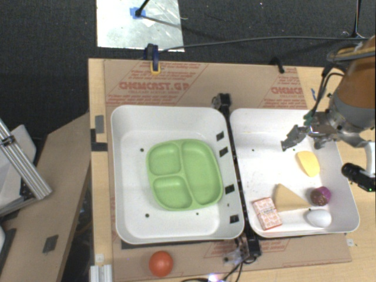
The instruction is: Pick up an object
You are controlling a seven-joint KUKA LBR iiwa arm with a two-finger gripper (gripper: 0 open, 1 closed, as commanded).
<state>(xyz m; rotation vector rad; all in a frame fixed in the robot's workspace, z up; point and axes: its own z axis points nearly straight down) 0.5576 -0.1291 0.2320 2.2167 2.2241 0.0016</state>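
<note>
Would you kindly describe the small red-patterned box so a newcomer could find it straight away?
Look in the right-hand white bin, along its near edge. The small box lies flat at the left end of that cluster, touching the pale cheese wedge. It alone is rectangular, with red print on white.

The end effector [294, 138] hovers over the right bin [258, 157], just beside the yellow object [308, 163]; the left bin [126, 157] holds a green tray [184, 174].

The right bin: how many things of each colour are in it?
Right bin, by colour:
Yellow: 1, the yellow lump
Tan: 1, the wedge
Purple: 1, the ball
White: 1, the egg
Red and white: 1, the small box
Total: 5
</note>
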